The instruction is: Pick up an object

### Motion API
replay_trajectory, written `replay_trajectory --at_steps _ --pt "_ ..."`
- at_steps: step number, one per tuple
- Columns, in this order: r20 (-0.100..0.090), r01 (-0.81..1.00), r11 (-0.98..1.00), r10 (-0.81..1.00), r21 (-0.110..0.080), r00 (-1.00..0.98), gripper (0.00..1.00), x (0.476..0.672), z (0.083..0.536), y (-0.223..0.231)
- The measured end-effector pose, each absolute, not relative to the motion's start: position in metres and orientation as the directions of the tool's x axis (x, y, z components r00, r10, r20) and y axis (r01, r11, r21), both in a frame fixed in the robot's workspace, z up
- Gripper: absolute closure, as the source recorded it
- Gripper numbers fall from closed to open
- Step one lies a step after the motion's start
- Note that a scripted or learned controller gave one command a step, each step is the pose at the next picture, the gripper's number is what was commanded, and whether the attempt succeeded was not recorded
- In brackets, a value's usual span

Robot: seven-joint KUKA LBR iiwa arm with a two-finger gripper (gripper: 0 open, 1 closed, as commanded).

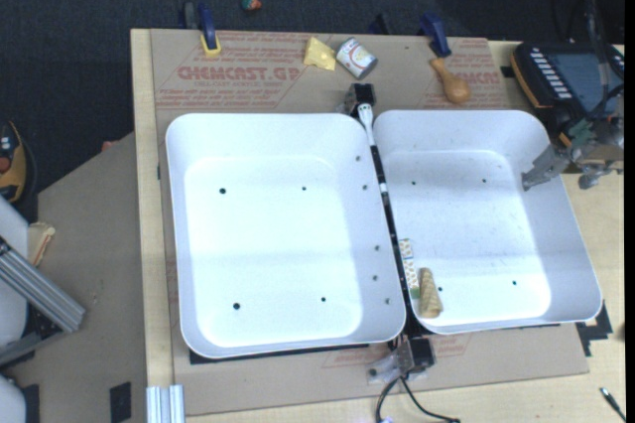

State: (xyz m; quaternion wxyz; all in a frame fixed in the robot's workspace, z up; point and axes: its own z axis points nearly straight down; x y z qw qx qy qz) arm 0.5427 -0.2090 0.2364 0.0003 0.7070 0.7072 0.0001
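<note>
1. Hand (562,169) sits at the right rim of the right bin (556,297), about midway along that edge, on the grey arm (607,145) coming in from the right. Cannot tell from this angle whether it is released or clenched.
2. Tan cylindrical piece (429,293), the only loose item in a bin, lies in the right bin's near-left corner. It is close to the left wall and lies roughly parallel to it, well apart from the hand.
3. Patterned strip (405,257) runs along that same left wall, just beyond the tan piece. Too small to say whether the two touch.
4. Left bin (184,212) stands side by side with the right bin, rims meeting down the middle. Small dark dots mark both bin floors.
5. Tabletop (149,212), far edge, outside the bins: a yellow wedge (319,54) and a small pale canister (356,59) lie just beside each other, behind the left bin's far-right corner.
6. Brown wooden-handled object (451,82) lies behind the right bin's far edge.
7. Two blue clamps grip the far edge of the tabletop, one left (208,26) and one right (433,33).
8. Black handheld device (558,73) with an orange border lies at the far-right corner of the tabletop, beyond the hand.
</note>
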Motion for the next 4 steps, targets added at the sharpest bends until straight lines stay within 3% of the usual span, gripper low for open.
replay_trajectory --at_steps 1,2,3,4 --pt "0.0 1.0 0.008 1.0 0.012 -0.008 0.0 0.504 0.347 -0.131" --pt "-0.002 1.0 0.002 1.0 0.005 -0.002 1.0 0.505 0.351 -0.135" --pt "0.005 1.0 0.008 1.0 -0.013 -0.008 1.0 0.489 0.247 -0.054" --pt "0.001 1.0 0.008 1.0 0.012 -0.008 1.0 0.48 0.356 0.0"
